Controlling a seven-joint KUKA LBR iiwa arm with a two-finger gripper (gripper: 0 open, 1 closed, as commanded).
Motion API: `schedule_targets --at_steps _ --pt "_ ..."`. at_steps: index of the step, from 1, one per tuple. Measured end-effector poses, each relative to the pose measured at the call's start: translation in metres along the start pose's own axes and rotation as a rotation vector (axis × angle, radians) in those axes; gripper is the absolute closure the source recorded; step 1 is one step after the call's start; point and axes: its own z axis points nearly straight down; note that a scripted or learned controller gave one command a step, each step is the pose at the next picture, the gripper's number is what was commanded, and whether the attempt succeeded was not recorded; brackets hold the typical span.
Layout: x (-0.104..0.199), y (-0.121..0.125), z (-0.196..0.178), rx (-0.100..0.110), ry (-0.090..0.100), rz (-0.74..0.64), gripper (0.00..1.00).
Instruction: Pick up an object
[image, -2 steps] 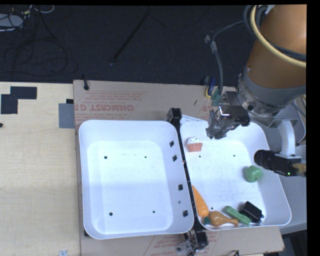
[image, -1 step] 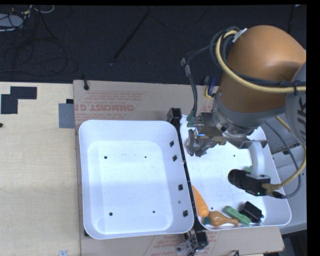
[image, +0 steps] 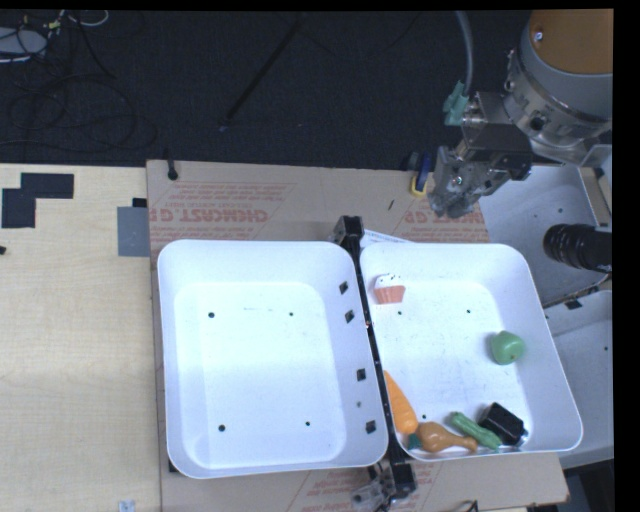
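Note:
The right bin (image: 520, 270) holds several toys. A pink and white cupcake (image: 389, 290) stands near its back left. A green apple (image: 507, 347) lies by the right wall. An orange carrot (image: 400, 403) rests along the left wall, toward the front. In the front corner lie a tan drumstick (image: 443, 437), a green pod (image: 474, 429) and a black block (image: 503, 422). My gripper (image: 455, 203) hangs above the bench behind the right bin's back rim, away from every toy. Nothing shows between its fingers.
The left bin (image: 190, 270) sits beside the right one, joined by a black divider with clips (image: 365, 340). Both bins rest on a cardboard sheet (image: 250, 205). A pale wooden bench top (image: 70, 340) extends to the left.

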Motion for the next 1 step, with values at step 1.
schedule_targets --at_steps 1 --pt "0.0420 -0.0459 0.1479 0.036 -0.005 -0.003 1.00"
